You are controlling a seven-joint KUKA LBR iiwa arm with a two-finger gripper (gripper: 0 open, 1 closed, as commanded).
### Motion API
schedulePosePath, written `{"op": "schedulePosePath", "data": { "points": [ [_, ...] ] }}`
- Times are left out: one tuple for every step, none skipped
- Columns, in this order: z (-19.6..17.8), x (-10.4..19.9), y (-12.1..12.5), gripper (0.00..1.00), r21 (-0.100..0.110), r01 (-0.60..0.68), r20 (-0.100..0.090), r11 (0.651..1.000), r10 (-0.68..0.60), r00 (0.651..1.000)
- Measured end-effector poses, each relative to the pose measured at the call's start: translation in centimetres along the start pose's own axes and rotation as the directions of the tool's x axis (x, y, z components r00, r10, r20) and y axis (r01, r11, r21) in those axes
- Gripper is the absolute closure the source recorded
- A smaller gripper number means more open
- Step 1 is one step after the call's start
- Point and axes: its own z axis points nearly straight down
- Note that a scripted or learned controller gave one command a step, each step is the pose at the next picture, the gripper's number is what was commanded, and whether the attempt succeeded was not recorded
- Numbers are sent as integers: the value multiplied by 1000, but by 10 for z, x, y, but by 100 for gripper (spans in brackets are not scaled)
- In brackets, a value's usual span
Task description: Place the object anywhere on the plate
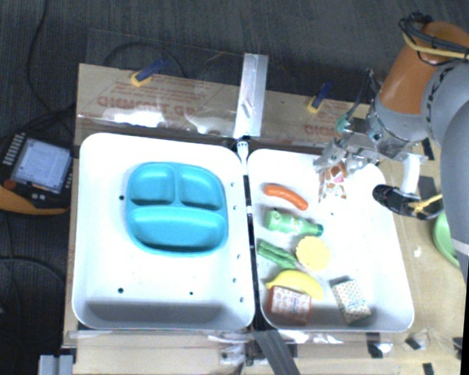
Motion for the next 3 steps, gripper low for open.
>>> {"op": "schedulePosePath", "data": {
  "points": [
    [-75, -42, 4, 100, 0, 264, 3, 964, -264, 964],
    [24, 34, -33, 100, -1, 363, -3, 932, -363, 932],
    [6, 128, -31, 100, -2, 457, -1, 889, -457, 889]
  ]
}}
